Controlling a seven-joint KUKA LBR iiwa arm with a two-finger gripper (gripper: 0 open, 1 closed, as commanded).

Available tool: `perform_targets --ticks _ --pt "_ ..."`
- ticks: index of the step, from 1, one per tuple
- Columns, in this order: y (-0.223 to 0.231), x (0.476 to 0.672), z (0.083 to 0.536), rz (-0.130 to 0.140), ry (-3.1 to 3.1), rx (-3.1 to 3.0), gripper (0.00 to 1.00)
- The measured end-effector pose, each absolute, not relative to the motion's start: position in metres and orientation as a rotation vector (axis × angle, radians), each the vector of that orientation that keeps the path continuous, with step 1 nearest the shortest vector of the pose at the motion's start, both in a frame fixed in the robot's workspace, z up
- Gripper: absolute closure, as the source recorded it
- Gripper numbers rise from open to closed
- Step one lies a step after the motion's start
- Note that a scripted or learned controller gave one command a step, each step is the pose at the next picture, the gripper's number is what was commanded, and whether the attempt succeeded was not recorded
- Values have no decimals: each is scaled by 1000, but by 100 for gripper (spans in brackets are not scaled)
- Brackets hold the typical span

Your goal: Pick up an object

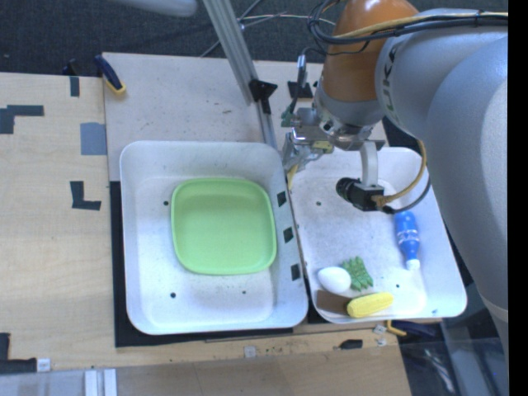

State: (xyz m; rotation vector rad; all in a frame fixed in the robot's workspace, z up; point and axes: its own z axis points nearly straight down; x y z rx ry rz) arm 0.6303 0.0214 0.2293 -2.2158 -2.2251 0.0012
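My gripper [299,152] hangs over the far left corner of the right bin [363,221], close to the wall between the two bins; nothing visible is in its grasp. In the near part of that bin lie a white egg-shaped object [334,279], a small green leafy piece [358,272] touching it, and a yellow corn-like piece [370,304]. A blue and white bottle [406,237] lies along the right side. In the left bin [140,221], a green square plate [223,225] lies flat.
The big grey arm with its orange band [367,23] covers the far right of the right bin. A black part with a cable [360,193] hangs below the wrist. A slanted metal pole [239,56] crosses the bench behind the bins.
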Motion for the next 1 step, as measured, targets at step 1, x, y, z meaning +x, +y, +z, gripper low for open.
perform_targets --ticks 1 --pt "73 641 239 -1 -2226 -2216 100"
